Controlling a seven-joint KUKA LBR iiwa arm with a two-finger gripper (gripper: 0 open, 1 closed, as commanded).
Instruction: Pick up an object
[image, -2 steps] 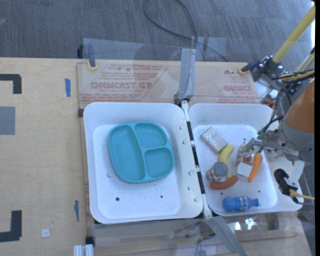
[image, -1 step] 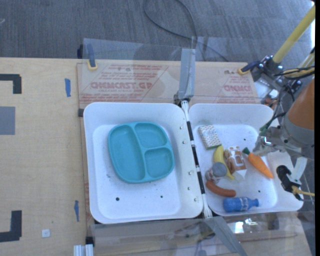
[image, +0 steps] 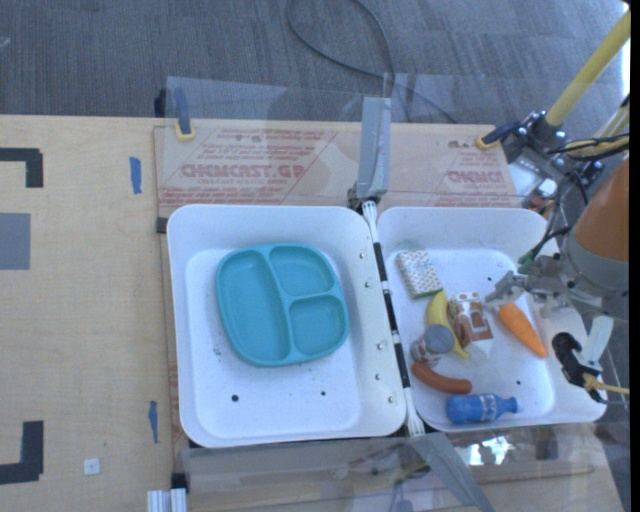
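Carrot (image: 522, 329) in right bin (image: 440, 232), beside banana (image: 440, 312), sausage (image: 441, 379), blue bottle (image: 481, 407). Gripper (image: 528, 284) over carrot's far end; jaws' state indiscernible.

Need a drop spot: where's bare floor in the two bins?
Left bin: bare strip along the near edge and left of the teal plate. Right bin: bare far corner beyond the patterned block. Crowded: banana, hotdog, blue bottle, carrot.

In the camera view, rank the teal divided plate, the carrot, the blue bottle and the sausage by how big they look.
1. Teal divided plate, by far the largest.
2. Blue bottle, carrot and sausage: these three look close in length, so I would not rank them against each other.
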